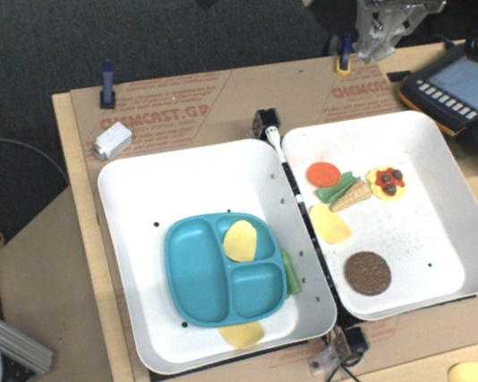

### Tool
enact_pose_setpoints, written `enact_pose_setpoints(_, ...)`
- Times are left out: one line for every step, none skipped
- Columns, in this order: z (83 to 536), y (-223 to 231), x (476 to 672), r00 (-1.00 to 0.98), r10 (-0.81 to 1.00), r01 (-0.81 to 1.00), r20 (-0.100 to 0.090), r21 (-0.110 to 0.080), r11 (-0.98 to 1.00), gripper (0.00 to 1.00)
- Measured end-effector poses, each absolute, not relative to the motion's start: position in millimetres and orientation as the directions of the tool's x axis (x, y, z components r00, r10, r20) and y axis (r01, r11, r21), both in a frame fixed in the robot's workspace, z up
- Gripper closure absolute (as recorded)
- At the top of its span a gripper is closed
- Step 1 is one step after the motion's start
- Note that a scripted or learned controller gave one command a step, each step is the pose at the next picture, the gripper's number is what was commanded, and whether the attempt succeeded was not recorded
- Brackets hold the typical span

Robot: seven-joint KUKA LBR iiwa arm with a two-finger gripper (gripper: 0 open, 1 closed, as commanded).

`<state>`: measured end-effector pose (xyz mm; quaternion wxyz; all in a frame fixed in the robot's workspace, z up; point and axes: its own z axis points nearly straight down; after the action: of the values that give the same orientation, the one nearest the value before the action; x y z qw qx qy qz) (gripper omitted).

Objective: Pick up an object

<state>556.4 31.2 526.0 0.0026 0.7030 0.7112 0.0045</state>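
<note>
While pincer (375, 43) hangs beyond right bin's (418, 124) far rim (bare floor beneath).

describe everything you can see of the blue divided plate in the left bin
The teal-blue, plastic-looking divided plate lies flat and right side up in the left white bin, slightly turned. It has rounded corners and three compartments: one long one on the view's left and two smaller ones on the right. A pale yellow rounded piece rests in the upper right compartment. A yellow flat piece pokes out at its lower edge, and a green piece lies along its right edge.
</note>
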Motion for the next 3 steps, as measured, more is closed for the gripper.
enact_pose_setpoints(495, 98, 488.4, -0.009, 1.0, 1.0, 0.001, -0.005, 0.009, 1.0)
enact_pose_setpoints(412, 39, 478.1, 0.006, 1.0, 1.0, -0.002, -0.009, -0.006, 1.0)
enact_pose_setpoints(314, 12, 495.2, 0.005, 1.0, 1.0, -0.002, -0.012, -0.005, 1.0)
